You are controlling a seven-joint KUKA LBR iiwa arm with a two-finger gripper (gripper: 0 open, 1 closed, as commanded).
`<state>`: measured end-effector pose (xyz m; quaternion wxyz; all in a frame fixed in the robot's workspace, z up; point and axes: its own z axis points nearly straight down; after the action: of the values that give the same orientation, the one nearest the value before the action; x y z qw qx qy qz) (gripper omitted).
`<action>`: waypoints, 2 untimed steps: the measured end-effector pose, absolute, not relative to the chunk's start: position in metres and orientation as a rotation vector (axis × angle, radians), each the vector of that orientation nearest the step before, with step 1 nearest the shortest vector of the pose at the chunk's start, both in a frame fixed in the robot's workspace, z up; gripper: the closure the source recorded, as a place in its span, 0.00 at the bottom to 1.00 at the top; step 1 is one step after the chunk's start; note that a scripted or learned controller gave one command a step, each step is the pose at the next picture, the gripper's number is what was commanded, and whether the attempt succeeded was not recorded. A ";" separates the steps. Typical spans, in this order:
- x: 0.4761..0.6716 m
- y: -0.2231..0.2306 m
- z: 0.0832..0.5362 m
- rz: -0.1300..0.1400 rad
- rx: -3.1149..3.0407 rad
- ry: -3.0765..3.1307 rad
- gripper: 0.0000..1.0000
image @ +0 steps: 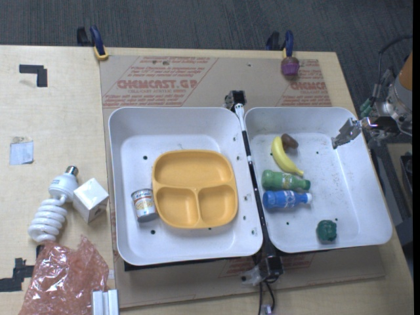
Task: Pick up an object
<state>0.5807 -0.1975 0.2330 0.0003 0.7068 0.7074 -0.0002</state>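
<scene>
Green ball (326,231) lay nearest in right bin (367,195); gripper (346,134) hung over its far right rim, holding nothing; opening indeterminable.

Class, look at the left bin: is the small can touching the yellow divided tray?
Touching. The camera view shows the small can pressed against the left edge of the yellow divided tray, with no white bin floor visible between them.

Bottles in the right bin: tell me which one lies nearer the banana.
The green bottle. It lies just under the banana, almost touching its lower end, while the blue bottle lies on the green one's far side.
</scene>
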 end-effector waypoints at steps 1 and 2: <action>0.585 -0.196 0.093 0.000 2.222 2.220 0.00; 0.518 -0.173 0.092 0.000 2.223 2.220 0.00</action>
<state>0.5180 -0.1734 0.0924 0.0001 0.7076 0.7066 -0.0001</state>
